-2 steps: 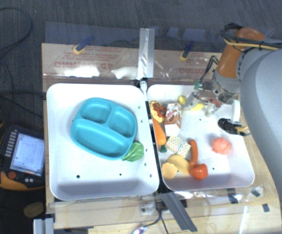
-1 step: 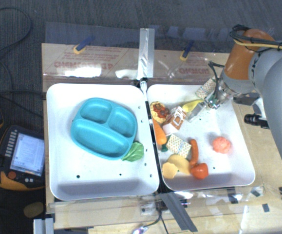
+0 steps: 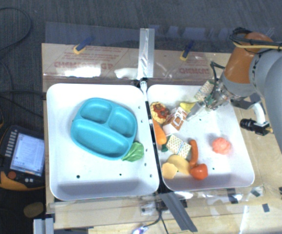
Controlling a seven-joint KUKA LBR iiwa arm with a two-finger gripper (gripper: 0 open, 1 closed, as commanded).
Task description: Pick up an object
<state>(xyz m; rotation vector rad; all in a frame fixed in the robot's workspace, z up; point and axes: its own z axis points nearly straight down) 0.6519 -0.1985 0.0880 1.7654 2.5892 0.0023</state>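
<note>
My gripper (image 3: pixel 202 106) hangs low over the far part of the right bin (image 3: pixel 238 130), just right of a yellow toy (image 3: pixel 186 106) and a small orange-and-white carton (image 3: pixel 178 119). The view shows nothing held in it. Close by in this bin lie a pizza slice (image 3: pixel 159 111), an orange carrot (image 3: pixel 160 135), a checkered cracker (image 3: pixel 177 144), an orange sausage (image 3: pixel 194 149), a red tomato (image 3: pixel 199 171), a pale yellow lump (image 3: pixel 174 166) and a pink-red ball (image 3: pixel 221 145).
The left bin (image 3: pixel 63 169) holds a blue divided plate (image 3: pixel 103 127) and a green leaf (image 3: pixel 134 152) by the wall between the bins. The grey arm with its orange band (image 3: pixel 240 65) crosses the right bin's far right corner. A handset (image 3: pixel 21 155) lies left of the bench.
</note>
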